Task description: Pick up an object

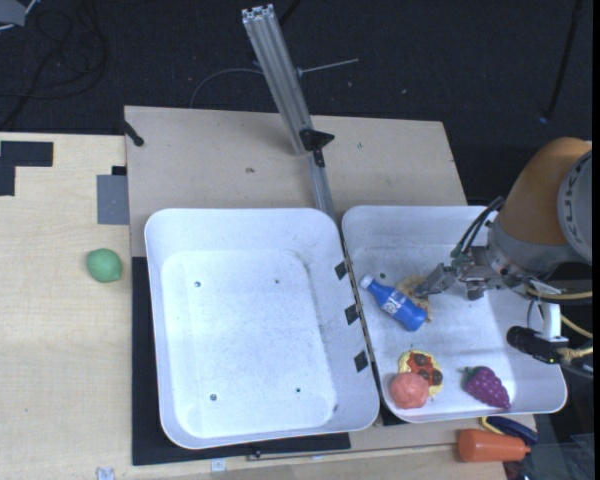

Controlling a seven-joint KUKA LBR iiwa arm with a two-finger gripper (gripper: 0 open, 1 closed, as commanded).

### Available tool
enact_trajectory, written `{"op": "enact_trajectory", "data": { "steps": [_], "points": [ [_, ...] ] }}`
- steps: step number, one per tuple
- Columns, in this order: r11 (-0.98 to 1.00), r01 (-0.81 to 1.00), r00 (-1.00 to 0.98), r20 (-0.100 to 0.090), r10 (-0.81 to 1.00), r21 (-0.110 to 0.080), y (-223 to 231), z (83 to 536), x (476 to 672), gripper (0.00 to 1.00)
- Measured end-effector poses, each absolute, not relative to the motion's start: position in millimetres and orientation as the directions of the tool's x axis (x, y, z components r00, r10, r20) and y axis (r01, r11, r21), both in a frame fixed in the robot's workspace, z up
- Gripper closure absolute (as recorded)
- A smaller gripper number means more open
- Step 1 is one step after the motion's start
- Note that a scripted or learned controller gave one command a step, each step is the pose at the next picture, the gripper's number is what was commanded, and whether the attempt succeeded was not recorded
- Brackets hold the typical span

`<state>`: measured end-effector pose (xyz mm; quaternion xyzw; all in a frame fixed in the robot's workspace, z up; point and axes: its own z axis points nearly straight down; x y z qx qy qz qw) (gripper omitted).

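Orange toy (492, 445) at bottom edge — blue bottle (396, 304) mid-right, just left of gripper (442, 279); grip state unclear.

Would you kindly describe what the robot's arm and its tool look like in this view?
The arm is a bulky rounded body, orange where it enters at the right, with a grey section beside it. Dark cables loop from it down to the tool, a small dark grey metal assembly with thin fingers. A black and white fitting sits just below.
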<state>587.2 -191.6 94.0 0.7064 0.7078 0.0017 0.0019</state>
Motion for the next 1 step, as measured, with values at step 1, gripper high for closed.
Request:
{"op": "enact_trajectory", "data": {
  "steps": [1],
  "points": [
    [0.001,1.000,-0.001,-0.001,1.000,0.007,-192.7,105.4,587.6,1.00]
  ]
}}
